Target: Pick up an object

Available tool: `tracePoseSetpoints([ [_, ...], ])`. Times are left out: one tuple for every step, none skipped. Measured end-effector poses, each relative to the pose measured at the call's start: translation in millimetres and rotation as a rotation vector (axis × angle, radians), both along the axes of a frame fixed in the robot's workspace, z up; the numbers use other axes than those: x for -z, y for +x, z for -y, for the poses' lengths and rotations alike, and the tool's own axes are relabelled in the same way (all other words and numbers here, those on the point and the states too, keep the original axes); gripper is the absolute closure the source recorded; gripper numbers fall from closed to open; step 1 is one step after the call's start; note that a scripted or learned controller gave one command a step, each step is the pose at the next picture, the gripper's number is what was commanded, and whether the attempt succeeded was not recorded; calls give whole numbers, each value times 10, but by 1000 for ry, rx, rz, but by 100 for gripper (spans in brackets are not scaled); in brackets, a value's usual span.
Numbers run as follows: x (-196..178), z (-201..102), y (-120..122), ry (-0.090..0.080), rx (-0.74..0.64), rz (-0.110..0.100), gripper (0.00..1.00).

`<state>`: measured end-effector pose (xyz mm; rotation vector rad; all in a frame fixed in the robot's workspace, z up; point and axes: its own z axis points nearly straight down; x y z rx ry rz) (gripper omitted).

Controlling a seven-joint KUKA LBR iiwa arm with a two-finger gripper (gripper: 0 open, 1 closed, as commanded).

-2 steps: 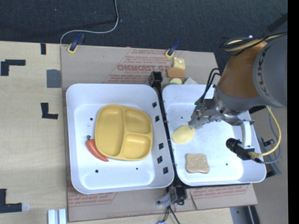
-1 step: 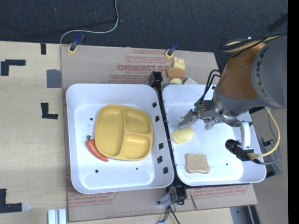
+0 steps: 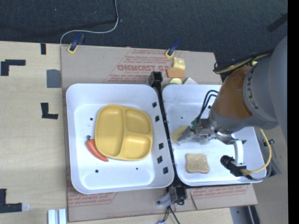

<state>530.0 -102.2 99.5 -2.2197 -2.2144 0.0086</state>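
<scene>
In the right bin (image 3: 187, 99) a slice of toast (image 3: 197, 163) lies flat near the front wall. A pale yellow piece (image 3: 178, 134) lies near the bin's left wall. My gripper (image 3: 188, 133) hangs low over the right bin, its tip right beside that yellow piece and partly covering it. The arm's grey body and orange band come in from the right and hide much of the bin's middle. In the left bin (image 3: 79, 97) sits a yellow divided plate (image 3: 124, 132), with an orange carrot (image 3: 96, 150) against its lower left edge.
Behind the bins, on the cardboard, stand a tan block (image 3: 176, 72), a small yellow block (image 3: 179, 62) and a pale round piece (image 3: 175, 81). Blue-yellow clamps (image 3: 74, 45) pin the cardboard's back edge. A black divider (image 3: 162, 125) runs between the bins.
</scene>
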Motion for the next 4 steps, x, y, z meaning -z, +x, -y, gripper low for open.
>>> tracePoseSetpoints([
  [140, 22, 1441, -5, -10, 17, 0],
  [152, -65, 1253, -2, -3, 7, 0],
  [150, -27, 1183, -2, -3, 8, 0],
  [155, -72, 1372, -4, -5, 1, 0],
])
